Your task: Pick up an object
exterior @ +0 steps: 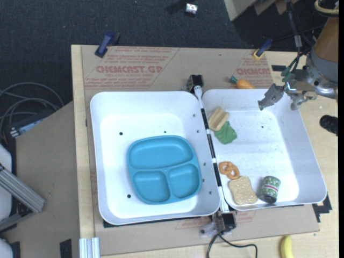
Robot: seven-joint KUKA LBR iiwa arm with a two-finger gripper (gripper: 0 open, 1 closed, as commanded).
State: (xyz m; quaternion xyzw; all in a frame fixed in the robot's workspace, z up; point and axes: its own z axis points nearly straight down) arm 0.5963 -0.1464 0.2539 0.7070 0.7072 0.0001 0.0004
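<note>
Table: my cardboard-topped table [161, 63] carries two shallow white bins side by side.
Left bin: in the left bin [107, 122] I see a blue divided plate [164, 168] with three compartments, lying flat toward the front.
Right bin: the right bin [290, 144] holds every small object I could pick.
Back of right bin: a tan bread-like piece [217, 118] touches a green leafy piece [226, 134], both close to the wall shared with the left bin.
Front of right bin: a pretzel [229, 170] lies just behind a slice of toast [242, 191]; a small can [270, 188] lies just right of the toast.
Outside the bins: an orange carrot-like piece [243, 83] rests on the table behind the right bin.
Jaws: my gripper [280, 97] hangs over the back right part of the right bin; its jaws look spread apart with nothing between them, well apart from the objects.
</note>
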